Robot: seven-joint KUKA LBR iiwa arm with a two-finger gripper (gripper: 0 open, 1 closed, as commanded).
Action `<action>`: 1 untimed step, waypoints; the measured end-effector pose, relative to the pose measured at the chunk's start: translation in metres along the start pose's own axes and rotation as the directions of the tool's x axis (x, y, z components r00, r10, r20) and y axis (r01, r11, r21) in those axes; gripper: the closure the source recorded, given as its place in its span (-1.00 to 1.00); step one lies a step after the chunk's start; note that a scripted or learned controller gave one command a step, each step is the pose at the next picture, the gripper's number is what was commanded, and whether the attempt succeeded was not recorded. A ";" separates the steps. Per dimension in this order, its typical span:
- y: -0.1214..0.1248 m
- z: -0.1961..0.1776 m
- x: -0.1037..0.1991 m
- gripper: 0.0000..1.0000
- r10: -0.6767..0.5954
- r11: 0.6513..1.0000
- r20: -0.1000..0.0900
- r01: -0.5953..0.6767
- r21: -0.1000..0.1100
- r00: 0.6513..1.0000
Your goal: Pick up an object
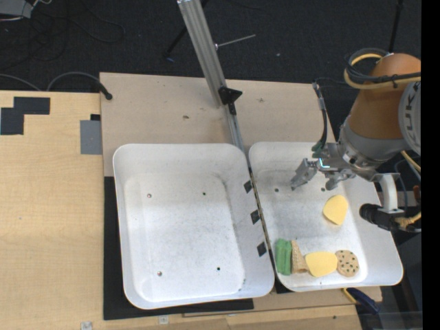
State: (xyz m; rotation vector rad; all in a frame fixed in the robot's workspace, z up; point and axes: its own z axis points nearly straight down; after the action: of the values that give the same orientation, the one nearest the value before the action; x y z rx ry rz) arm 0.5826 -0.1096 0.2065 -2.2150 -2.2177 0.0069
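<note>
Fingers (318,176): two grey fingers, spread apart, nothing between them. One points toward the divider between the bins, tip at (300,178); the other sits nearer the arm. They hang over the far half of the right bin (275,158), above bare floor.

Arm (382,108): grey, with an orange band above the wrist; enters from the counter's right edge.

Right bin, contents:
- Yellow wedge-shaped piece (335,210), lying flat just to the near side of the fingers, apart from them, toward the bin's right wall.
- Green strip (283,256), at the near-left corner, beside the divider.
- Tan slice (298,256), touching the green strip on its right.
- Yellow rounded piece (321,264), just beside the tan slice, along the near wall.
- Cookie with dark chips (347,262), touching the yellow rounded piece on its right, near the near-right corner.

Left bin (130,158): white, shallow, with a speckled floor, set against the right bin along a shared edge with black clips (256,216).

Counter (48,184): light wood at the left; tan board (165,108) at the far side under the bins. A metal rail (206,53) rises at a slant from the far edge of the bins. Dark floor with cables beyond the far edge.
</note>
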 end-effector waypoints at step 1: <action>0.001 -0.003 -0.001 -1.00 0.002 1.000 0.001 -0.002 -0.005 1.000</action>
State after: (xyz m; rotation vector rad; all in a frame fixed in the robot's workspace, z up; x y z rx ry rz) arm 0.5835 -0.1107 0.2091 -2.2208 -2.2184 0.0021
